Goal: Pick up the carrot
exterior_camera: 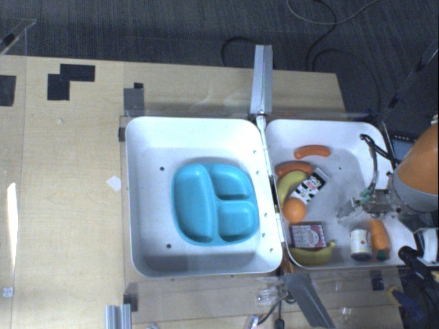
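The carrot (378, 237) lies in the right bin (346, 130) just below the jaws (370, 203), not picked up yet, and nobody can tell if the jaws are open or closed.

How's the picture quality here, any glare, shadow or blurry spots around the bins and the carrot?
Camera view: lighting is even and fairly soft; the blue divided plastic tray throws a faint shadow on the left shallow white bin; mild glare streaks the clear panel at the left edge; the small orange carrot is recognisable but soft-edged; the grey arm's wrist hardware beside it looks blurred, so its grip is unclear.
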